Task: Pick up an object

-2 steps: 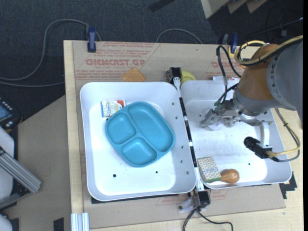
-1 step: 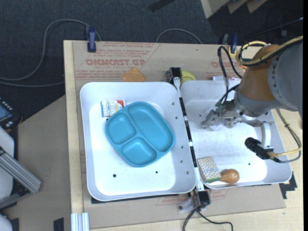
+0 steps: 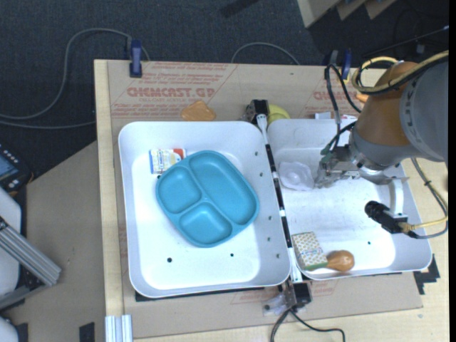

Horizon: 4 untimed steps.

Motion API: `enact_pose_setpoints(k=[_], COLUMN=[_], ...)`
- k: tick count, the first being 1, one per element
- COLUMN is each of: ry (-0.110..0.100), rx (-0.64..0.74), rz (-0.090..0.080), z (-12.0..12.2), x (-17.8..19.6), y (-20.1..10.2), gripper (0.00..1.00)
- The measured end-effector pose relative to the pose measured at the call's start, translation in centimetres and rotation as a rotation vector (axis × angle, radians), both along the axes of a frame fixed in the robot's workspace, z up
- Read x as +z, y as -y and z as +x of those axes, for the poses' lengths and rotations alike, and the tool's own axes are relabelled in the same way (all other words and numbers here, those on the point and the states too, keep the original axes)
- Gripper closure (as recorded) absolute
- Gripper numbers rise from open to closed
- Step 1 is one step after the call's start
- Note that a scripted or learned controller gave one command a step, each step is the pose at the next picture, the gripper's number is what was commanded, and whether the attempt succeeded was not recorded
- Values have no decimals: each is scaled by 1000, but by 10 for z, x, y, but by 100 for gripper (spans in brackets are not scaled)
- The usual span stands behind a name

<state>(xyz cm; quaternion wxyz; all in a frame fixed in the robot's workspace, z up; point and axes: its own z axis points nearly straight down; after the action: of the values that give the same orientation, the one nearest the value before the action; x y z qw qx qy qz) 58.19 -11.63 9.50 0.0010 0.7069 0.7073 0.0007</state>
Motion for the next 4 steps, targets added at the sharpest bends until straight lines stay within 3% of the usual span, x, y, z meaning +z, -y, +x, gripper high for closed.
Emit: enact_pose_setpoints(k=[1,2,3,4], ry=[-1,5,2,1], rx=[0,3,3,-2], rz=[0,-2,0,-3], z=[0,75,86,85], x=[-1,-10,-10,-10], y=[0,2,-26,9], gripper=[0,0,0,0])
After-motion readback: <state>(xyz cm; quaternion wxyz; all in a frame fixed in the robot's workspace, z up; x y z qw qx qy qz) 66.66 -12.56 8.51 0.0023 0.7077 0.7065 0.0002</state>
